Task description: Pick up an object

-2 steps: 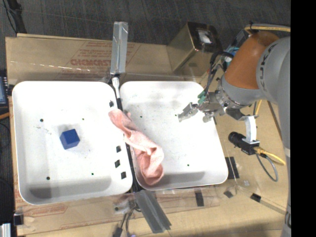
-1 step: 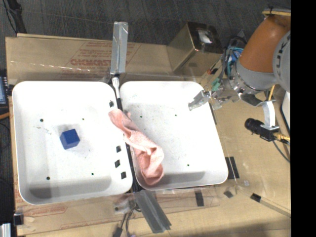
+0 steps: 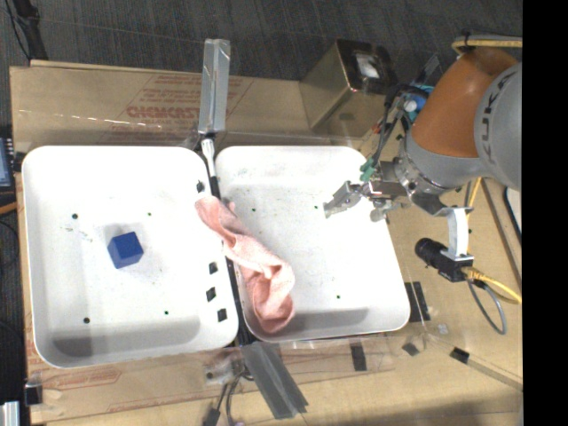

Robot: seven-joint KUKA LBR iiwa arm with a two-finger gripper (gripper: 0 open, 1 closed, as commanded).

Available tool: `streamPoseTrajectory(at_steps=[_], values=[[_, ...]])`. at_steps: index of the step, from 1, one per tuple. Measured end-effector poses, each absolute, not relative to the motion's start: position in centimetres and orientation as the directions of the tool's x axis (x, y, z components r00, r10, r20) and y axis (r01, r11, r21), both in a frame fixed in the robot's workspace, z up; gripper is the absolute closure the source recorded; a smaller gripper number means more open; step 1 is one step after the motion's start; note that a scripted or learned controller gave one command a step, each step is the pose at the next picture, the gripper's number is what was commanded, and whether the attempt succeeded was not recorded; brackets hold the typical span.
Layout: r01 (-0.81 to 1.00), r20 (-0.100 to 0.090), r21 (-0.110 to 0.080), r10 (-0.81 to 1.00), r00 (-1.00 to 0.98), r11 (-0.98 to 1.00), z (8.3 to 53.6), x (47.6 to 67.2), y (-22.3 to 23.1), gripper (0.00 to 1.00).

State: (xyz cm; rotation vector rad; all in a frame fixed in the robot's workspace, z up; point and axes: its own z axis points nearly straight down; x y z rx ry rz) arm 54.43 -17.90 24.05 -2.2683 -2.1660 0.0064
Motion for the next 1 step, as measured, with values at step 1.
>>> streamPoseTrajectory(at_steps=[1], values=[[1.000, 0.001, -0.008, 1.000, -0.017, 0.017, 10.63, 54.36, -11.88, 0.00]])
